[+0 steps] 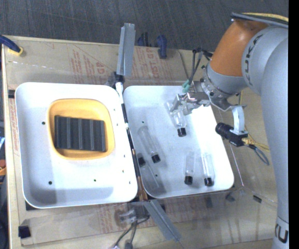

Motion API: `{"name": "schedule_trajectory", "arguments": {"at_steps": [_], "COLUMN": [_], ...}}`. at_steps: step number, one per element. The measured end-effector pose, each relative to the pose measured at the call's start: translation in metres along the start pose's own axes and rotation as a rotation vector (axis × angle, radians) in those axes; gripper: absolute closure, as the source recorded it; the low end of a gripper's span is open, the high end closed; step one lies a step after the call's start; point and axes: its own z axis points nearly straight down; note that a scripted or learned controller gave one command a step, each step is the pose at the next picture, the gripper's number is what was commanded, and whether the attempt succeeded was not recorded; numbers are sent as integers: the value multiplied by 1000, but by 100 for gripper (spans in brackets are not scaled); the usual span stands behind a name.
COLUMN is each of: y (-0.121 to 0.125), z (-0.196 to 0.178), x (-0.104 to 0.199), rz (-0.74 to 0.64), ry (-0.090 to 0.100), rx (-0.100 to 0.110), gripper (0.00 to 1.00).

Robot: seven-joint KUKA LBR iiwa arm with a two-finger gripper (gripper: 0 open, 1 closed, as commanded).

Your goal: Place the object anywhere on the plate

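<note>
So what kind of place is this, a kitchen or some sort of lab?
Most likely a robotics lab test bench, not a kitchen. A grey industrial arm with an orange band reaches over two white bins on a clamped wooden board, and clear capped vials lie in the right bin for pick-and-place trials.

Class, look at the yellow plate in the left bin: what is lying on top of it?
A dark ribbed rectangular insert lies on the yellow plate, covering its middle. The plate surface beneath the insert is hidden. The clear tubes lie in the right bin.
</note>
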Motion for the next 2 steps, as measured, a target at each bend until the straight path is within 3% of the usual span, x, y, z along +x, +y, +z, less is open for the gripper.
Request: {"name": "schedule_trajectory", "arguments": {"at_steps": [1, 2], "y": [23, 32], "z": [10, 22], "x": [77, 111], "rz": [-174, -329], "ry": [-1, -1], "rx": [0, 1], "gripper": [100, 100]}}
